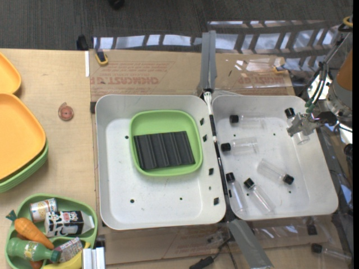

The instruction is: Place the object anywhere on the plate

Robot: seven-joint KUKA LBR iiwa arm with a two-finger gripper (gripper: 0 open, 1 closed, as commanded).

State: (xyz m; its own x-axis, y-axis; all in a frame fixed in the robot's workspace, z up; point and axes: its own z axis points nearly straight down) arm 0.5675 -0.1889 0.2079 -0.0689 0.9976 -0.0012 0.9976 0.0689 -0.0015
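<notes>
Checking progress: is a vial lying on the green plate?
No. The green plate bears just a dark ridged mat; the vials lie in the right bin.

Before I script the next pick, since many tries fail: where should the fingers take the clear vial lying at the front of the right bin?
Probably mid-body. The vial lies flat and slanted, black cap toward the bin's middle. Come straight down with the fingers across its narrow width; its rounded body could roll, and the cap end leaves less to hold.

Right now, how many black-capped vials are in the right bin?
6 vials: one at the top left, one top right by the gripper, one at the left wall, two lower left, one lower right. The gripper may hide more.
</notes>
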